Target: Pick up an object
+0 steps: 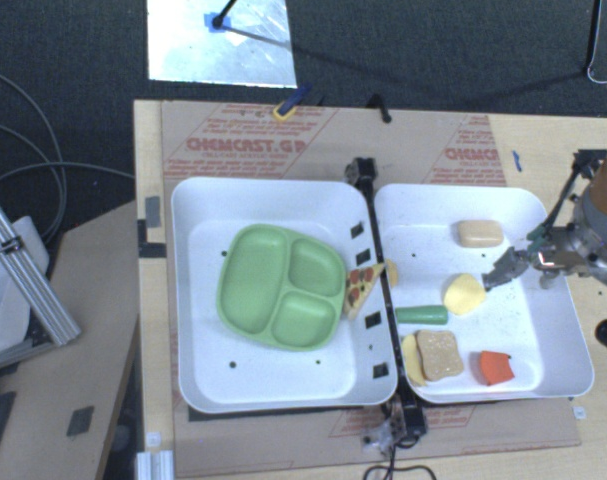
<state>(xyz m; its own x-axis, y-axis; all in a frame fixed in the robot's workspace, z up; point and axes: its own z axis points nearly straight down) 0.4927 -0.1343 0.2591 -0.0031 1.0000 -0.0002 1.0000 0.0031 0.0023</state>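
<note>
Two bins before us, we should lower the end effector (505, 271), whose opening we cannot tell, onto the yellow lemon (464, 293) at its eight o'clock.

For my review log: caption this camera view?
Gripper beside yellow piece in right bin; green tray in left bin.

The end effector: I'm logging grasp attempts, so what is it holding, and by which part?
Nothing. The end effector hangs over the right bin, beside the yellow toy, with nothing between its fingers.

Grey arm reaching in from right, wrist (568, 253) low, tilted leftward
</note>
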